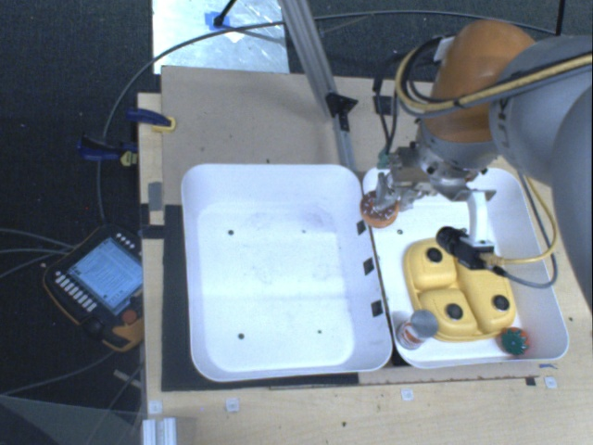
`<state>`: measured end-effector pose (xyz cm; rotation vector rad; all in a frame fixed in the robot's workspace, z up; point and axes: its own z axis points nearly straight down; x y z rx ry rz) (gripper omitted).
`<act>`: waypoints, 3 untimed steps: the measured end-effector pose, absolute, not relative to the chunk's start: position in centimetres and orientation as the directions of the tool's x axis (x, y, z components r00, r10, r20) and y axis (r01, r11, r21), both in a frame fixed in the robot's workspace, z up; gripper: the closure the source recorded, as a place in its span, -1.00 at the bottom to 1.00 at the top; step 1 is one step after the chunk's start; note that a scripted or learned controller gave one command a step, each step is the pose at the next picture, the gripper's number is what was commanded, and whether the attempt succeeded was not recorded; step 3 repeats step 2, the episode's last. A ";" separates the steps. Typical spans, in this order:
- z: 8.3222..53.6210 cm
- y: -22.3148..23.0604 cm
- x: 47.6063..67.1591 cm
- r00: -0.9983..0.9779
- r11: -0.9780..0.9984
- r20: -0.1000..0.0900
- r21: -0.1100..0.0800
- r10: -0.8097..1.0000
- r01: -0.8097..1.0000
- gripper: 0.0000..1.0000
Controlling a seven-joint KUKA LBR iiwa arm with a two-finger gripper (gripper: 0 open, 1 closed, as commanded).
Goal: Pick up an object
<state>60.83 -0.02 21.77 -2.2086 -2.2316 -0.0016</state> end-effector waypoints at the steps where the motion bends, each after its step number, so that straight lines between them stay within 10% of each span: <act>1: 22.2 5.2 62.0 -0.011 0.011 0.003 0.003 1.000 1.000 1.00; 3: 22.5 10.7 60.7 -0.011 0.011 0.003 0.001 1.000 1.000 1.00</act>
